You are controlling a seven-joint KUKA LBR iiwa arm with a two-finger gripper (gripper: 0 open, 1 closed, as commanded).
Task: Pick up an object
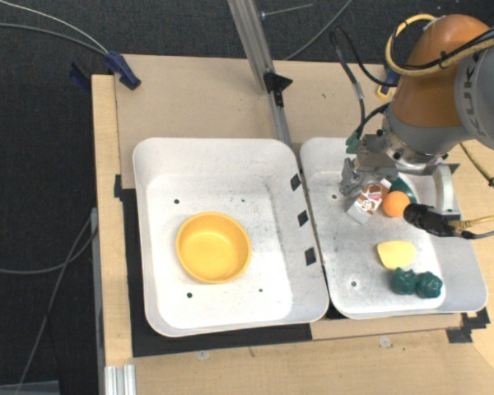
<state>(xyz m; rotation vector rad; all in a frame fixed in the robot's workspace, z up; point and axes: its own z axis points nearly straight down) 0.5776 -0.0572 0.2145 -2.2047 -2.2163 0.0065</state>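
1. Nearest the lens, along the bottom edge, runs the bare tan wooden tabletop [255, 369], which carries my two shallow white plastic bins side by side.

2. Just above that edge, in the near corner of the right-hand white bin [346, 299], sits a dark green lumpy plastic toy [417, 283], with a pale yellow rounded wedge [395, 253] just behind it. Both lie apart from my arm, so I judge them untouched for now.

3. Over in the left-hand white bin [160, 171], a round yellow plastic bowl [213, 247] rests open side up near the middle, well apart from anything I am reaching for.

4. My grey arm with its orange upper casing [435, 64] leans in from the right and drops over the far half of the right-hand bin, putting my pincer [364, 189] low over a tight cluster there.

5. That cluster is a small white carton-like object with a brown-red printed face [364, 205], tilted, with a small orange ball [395, 203] touching or just beside it. I take the carton to be my target, since my pincer sits directly above it.

6. Whether my pincer is released or clenched, I cannot tell; the wrist housing covers it from this angle, and nothing shows the carton gripped.

7. My judgement: the pick is at the descent or closing stage, and the neighbouring ball could be nudged or spoil the grip.
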